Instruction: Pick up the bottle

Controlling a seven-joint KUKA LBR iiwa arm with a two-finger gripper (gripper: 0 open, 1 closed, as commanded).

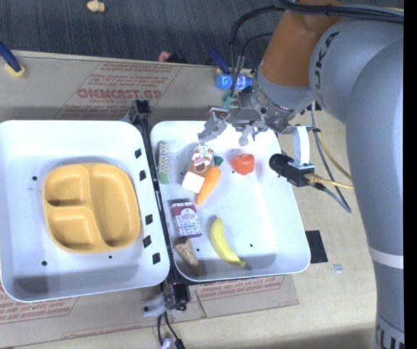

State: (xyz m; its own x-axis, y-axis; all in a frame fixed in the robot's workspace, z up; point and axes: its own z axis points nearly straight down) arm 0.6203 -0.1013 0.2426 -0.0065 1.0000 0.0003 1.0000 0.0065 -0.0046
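Hovering over the right bin's [288, 224] far edge, the gripper [231, 131] hangs with fingers spread and nothing between them, lined up above the bottle [199, 167] lying beside the carrot [208, 185] near that edge.

Two bins side by side, plate left, clutter right.
The left bin [4, 195] holds a divided plate [92, 206]. In the right bin [284, 224]: carrot [208, 184] centre, tomato [243, 163] to its right, banana [225, 242] nearer, gripper [230, 129] above the far edge.
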